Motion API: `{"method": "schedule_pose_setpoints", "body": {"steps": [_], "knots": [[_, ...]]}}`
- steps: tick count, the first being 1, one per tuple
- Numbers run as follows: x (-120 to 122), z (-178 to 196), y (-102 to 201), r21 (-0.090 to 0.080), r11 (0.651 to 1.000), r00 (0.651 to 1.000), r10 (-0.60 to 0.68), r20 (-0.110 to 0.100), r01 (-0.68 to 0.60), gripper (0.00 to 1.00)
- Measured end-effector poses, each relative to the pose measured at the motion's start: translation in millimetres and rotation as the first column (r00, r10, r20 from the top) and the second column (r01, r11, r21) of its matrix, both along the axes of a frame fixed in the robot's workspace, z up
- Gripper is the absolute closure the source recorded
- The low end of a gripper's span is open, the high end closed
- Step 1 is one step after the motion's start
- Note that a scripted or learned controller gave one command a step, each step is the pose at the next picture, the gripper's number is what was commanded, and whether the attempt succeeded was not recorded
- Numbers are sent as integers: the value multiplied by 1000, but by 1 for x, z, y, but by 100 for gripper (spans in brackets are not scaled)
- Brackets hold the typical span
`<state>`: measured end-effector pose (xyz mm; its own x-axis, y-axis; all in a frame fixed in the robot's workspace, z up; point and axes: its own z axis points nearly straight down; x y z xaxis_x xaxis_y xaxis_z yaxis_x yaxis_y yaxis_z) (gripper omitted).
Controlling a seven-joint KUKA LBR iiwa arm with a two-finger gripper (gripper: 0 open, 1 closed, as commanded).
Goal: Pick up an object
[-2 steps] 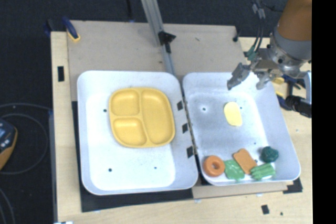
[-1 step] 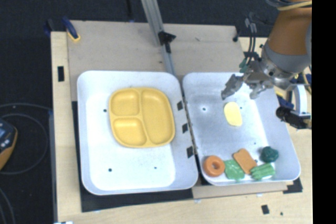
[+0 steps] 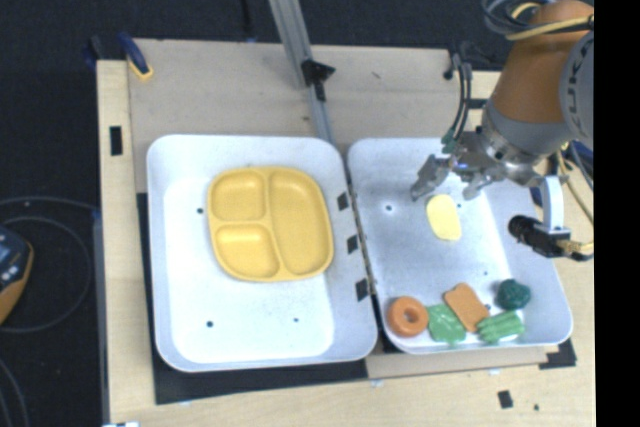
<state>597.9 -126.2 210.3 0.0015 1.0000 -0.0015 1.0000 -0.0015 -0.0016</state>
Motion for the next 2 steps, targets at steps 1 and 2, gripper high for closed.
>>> {"method": "schedule_pose_setpoints", "body": {"steps": [1,2], "knots": [[-9,-56,4,1,1000,1000,1,-3,-1,0],[-7,-41,2,0,1000,1000,-3,6,3,100]]}}
